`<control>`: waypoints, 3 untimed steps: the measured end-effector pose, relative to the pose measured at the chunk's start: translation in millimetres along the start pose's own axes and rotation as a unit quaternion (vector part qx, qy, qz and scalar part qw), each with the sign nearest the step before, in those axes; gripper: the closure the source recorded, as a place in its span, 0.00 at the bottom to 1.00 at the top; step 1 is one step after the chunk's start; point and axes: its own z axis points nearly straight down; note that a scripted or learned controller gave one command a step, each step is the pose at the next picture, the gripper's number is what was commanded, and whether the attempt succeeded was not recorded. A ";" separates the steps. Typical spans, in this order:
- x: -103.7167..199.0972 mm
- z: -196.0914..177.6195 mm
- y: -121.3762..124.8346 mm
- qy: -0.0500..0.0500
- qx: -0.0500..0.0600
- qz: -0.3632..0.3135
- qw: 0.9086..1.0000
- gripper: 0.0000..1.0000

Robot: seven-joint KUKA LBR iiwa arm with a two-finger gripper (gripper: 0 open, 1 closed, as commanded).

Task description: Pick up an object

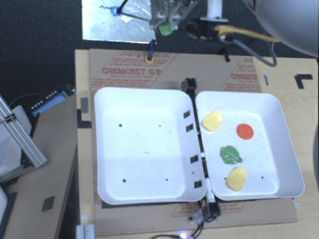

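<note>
Gripper (166, 25) sits high at the top of the frame, well above and behind the left bin (107, 133), over the grey floor and a shiny metal sheet (107, 14). A small green piece (165, 29) shows between the finger tips, so the fingers are closed on it and it is lifted clear of both bins.

Landmark: the black hinge strip (197, 148) running between the two bins. Left bin lies just left of the strip, bare white floor with a few small dark holes. Right bin (284, 133) lies just right of it and has four items. Yellow piece (212, 121) is near the strip, toward the far end. Orange disc (244, 131) is further right of the strip, beside the yellow piece but apart from it. Green leafy piece (231, 155) is right of the strip near its middle. Second yellow piece (237, 178) is right of the strip toward the near end, just below the leafy piece, not clearly touching it.

Both bins rest on a cardboard sheet (129, 66) with red print. A yellow cable (249, 33) runs off the wrist to the right.
</note>
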 end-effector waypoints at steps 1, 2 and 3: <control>13.7 0.1 1.6 0.000 0.000 0.000 1.000 1.00; -21.3 24.3 40.9 -0.002 0.000 0.004 1.000 1.00; 5.0 -1.0 22.4 0.000 -0.001 0.000 1.000 1.00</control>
